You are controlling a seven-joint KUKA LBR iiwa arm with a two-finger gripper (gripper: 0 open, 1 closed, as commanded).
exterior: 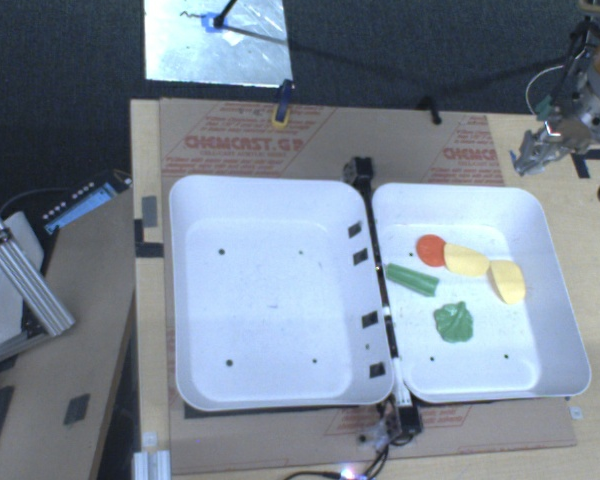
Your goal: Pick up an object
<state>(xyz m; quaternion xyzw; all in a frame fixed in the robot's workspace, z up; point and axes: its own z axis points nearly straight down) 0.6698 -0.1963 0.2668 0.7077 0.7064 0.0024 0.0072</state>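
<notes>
the pincer (533,158) hovers at two o'clock, outside the right bin (555,258); whether it is clenched, i cannot tell. inside that bin lie a red piece (431,249), two yellow pieces (466,260), a green stick (412,279) and a green lump (454,322).

I see open room across the left bin (210,268). In the right bin (540,368), five pieces cluster mid-floor: red (431,249), two yellow (466,260) (508,281), two green (412,280) (454,322); its near corners lie free.

A robotics lab: white bins (270,193) on a cardboard-covered bench (240,133), trailing cables (380,63), aluminium framing (20,278).
</notes>
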